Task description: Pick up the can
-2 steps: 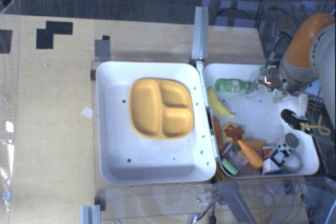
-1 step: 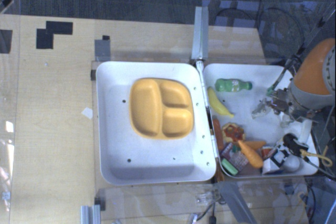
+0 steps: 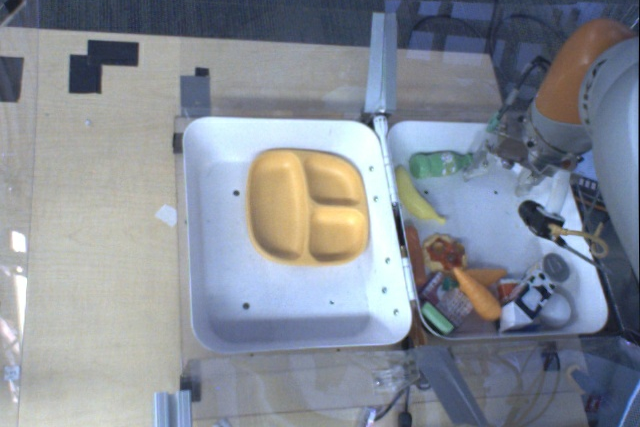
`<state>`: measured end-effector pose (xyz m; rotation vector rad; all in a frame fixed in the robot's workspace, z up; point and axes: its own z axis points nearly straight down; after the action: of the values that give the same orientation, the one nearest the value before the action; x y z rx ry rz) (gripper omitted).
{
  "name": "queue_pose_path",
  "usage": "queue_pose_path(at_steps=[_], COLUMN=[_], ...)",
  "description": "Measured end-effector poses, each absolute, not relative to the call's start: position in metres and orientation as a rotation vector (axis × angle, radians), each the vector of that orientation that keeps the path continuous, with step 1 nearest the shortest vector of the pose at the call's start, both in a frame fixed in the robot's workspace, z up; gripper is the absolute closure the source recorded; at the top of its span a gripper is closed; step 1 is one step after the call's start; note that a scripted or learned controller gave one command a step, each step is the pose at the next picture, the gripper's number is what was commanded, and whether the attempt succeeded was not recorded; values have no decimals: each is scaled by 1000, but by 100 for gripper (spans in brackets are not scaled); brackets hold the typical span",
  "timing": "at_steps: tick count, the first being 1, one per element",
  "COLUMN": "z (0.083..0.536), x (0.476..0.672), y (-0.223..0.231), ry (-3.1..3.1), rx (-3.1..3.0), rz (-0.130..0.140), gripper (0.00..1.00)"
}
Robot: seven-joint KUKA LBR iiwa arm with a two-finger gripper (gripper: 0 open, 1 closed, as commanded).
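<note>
While the pincer (image 3: 503, 153) hangs at the upper right of the frame, over the right bin (image 3: 590, 315), I cannot tell its state. Just left of it lies a green bottle (image 3: 438, 164), above a banana (image 3: 418, 198). Lower right, a can (image 3: 555, 267) lies near the bin's right wall. A yellow tray (image 3: 305, 206) fills the left bin (image 3: 215, 305).

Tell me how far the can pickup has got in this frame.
Done: nothing visible; no item is lifted out of the right bin. In hand: the gripper sits low at the bin's far side, beside a green bottle lying on its side. I can't tell whether it grips anything. Left: finding and lifting the can; I can't confidently single it out among the clutter at the bin's near end. The yellow tray sits in the left bin.
</note>
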<state>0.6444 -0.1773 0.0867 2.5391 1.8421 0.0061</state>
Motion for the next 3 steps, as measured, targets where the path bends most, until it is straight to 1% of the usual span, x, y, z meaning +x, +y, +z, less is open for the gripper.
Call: queue_pose_path(at_steps=[1, 2, 3], z=[99, 125, 133], x=[648, 628, 645], y=[-175, -190, -198], ry=[1852, 1956, 2088], rx=[2526, 2455, 2339], rz=[12, 3, 5], gripper=[100, 100, 100])
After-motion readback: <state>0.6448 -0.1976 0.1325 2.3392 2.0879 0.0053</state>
